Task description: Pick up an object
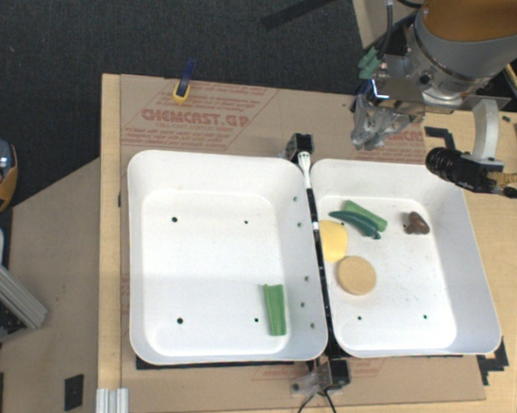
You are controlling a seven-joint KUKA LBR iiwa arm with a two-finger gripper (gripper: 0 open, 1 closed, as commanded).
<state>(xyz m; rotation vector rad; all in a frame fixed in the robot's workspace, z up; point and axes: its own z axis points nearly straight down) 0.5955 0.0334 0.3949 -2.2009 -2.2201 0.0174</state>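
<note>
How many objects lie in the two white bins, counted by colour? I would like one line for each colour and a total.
Green: 2, the green block in the left bin and the green curved piece in the right bin
Yellow: 1, the yellow piece
Tan: 1, the tan disc
Brown: 1, the brown lump
Total: 5
</note>
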